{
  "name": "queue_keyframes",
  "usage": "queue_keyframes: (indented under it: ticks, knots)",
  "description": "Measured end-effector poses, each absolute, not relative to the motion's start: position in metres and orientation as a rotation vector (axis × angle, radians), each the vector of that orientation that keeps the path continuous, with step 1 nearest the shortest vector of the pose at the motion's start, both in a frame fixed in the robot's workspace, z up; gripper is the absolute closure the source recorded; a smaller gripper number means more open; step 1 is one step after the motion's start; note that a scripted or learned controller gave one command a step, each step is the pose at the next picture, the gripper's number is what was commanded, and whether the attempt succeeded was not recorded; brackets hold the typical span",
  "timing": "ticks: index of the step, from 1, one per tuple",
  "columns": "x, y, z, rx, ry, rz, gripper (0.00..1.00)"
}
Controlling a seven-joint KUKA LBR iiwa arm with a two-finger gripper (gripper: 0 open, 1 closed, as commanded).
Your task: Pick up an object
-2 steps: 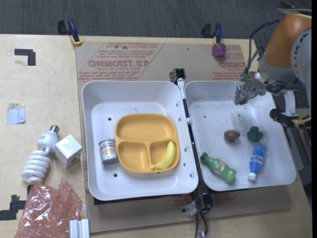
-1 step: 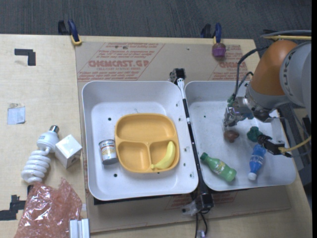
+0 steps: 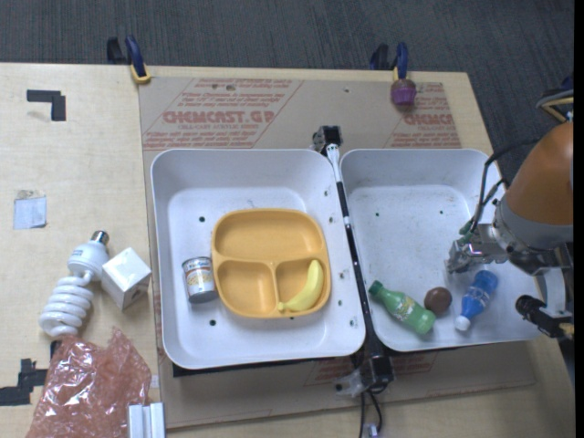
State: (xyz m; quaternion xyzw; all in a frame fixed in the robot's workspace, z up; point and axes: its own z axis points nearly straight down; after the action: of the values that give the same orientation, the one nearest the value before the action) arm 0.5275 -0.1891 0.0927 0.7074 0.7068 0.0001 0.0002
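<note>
Pink wrap (image 3: 87, 386) at the worktop's (image 3: 55, 172) near left corner; bulb (image 3: 73, 290) and white cube (image 3: 126, 276) just beyond.
Left bin (image 3: 173, 245) holds a yellow tray (image 3: 265, 245) with a banana (image 3: 308, 290) in its near right compartment, a can (image 3: 198, 279) at its left. Right bin (image 3: 401, 208) holds a green bottle (image 3: 401, 307), brown ball (image 3: 438, 299) and blue bottle (image 3: 476, 297) along its near edge. The gripper (image 3: 467, 255) hangs just above the blue bottle; whether its fingers are apart cannot be told.

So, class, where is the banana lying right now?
The banana lies in the lower right compartment of the yellow divided plate, inside the left bin.
</note>
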Motion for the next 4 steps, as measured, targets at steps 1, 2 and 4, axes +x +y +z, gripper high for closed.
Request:
queue_keyframes:
  ticks: [1, 2, 4]
  knots:
    - [0.528, -0.19, 0.103, 2.222, 2.215, 0.002, 1.0]
    - [0.478, -0.222, 0.173, 2.221, 2.219, 0.001, 1.0]
    - [0.478, -0.195, 0.092, 2.222, 2.22, 0.001, 0.0]
